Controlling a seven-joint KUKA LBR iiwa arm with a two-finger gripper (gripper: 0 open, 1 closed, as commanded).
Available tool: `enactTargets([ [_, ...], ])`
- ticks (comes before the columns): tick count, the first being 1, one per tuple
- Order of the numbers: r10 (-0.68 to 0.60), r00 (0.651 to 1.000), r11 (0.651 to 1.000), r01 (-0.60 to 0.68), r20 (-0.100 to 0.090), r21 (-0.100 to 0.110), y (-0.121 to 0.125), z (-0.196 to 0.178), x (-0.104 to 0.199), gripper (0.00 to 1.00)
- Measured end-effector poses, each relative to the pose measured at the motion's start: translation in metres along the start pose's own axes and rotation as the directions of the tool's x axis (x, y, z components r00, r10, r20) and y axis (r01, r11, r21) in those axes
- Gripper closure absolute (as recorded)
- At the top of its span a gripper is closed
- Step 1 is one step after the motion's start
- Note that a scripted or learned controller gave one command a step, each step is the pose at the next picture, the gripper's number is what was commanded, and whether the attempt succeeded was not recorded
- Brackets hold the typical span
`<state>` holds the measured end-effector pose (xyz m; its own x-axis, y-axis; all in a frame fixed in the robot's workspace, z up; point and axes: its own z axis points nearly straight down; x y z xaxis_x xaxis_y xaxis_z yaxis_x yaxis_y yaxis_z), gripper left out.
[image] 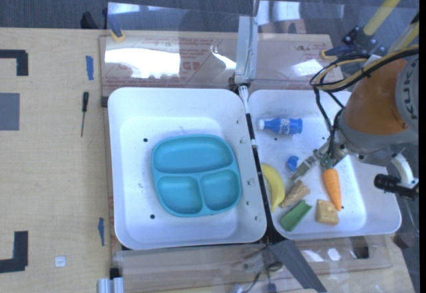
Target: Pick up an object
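The gripper (318,162) stands low in the right bin (383,218), just left of the top of the carrot (332,186); whether it is spread or pressed together cannot be told at this slant, and nothing is seen held in it. The bin holds the candidate objects: the carrot lying lengthwise with its leafy end toward the gripper, a small blue bottle (281,126) on its side near the far wall, a little blue piece (292,164), a banana (271,185) against the left wall, a tan piece (295,191), a green block (294,215) and a yellowish wedge (326,212). The left bin (126,172) carries a teal divided tray (195,174), apart from the work. All appear to be light play-food items, probably rigid moulded plastic, smooth and somewhat slippery but not fragile. The carrot is the nearest target; its taper would tend to squeeze it out of a pinch near the tip, so the sounder hold is judged to be across the thick upper body. The bottle, being round, may roll if nudged. The crowded near corner risks a grasp fouled by neighbouring items.
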<state>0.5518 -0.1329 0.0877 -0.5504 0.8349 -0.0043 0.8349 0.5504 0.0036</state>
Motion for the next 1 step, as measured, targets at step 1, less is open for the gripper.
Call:
enactTargets([
  [1,0.169,0.986,0.986,-0.169,0.002,-0.005,-0.048,-0.0009,0.0525,0.0],
])
